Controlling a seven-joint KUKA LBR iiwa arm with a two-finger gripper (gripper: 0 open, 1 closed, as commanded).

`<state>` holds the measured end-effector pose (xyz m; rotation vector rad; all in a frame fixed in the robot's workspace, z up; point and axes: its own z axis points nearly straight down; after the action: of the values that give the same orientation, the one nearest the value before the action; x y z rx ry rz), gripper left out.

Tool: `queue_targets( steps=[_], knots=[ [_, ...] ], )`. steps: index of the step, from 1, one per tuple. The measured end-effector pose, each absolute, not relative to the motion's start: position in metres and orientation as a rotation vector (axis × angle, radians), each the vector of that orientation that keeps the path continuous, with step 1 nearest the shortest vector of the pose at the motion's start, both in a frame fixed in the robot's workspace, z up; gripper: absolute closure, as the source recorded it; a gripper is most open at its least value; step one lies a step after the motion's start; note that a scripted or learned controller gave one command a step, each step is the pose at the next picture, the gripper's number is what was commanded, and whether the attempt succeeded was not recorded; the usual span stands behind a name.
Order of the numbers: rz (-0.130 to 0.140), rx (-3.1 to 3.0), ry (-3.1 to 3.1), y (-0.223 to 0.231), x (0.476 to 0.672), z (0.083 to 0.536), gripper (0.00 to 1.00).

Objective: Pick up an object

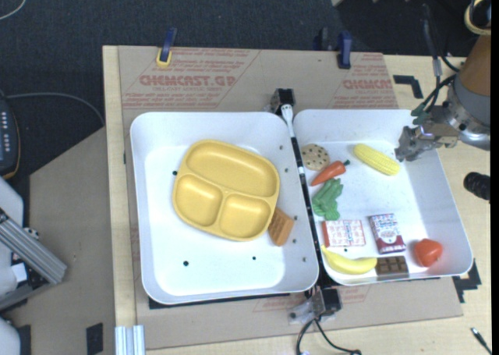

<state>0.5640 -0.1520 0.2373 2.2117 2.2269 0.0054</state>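
Camera view: my fingers hover over right bin, far edge; open or closed, cannot tell. Corn cob lies just beside, apart; carrot nearby.

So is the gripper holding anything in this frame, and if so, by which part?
Nothing is held. The gripper hangs over the right bin, just right of the corn cob, with nothing between its fingers.

Yellow corn cob lying tilted in my right bin's far part, just beside my hand, ungrasped
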Motion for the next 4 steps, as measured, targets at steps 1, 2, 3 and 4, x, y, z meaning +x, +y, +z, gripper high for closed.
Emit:
queue_targets(
  steps=[1,2,3,4],
  knots=[
    [0.006,2.211,2.228,-0.100,0.583,0.244,1.00],
    [0.000,2.216,2.231,-0.042,0.595,0.228,1.00],
    [0.003,2.214,2.227,0.007,0.614,0.214,1.00],
    [0.002,2.218,2.221,0.004,0.616,0.216,1.00]
  ],
)
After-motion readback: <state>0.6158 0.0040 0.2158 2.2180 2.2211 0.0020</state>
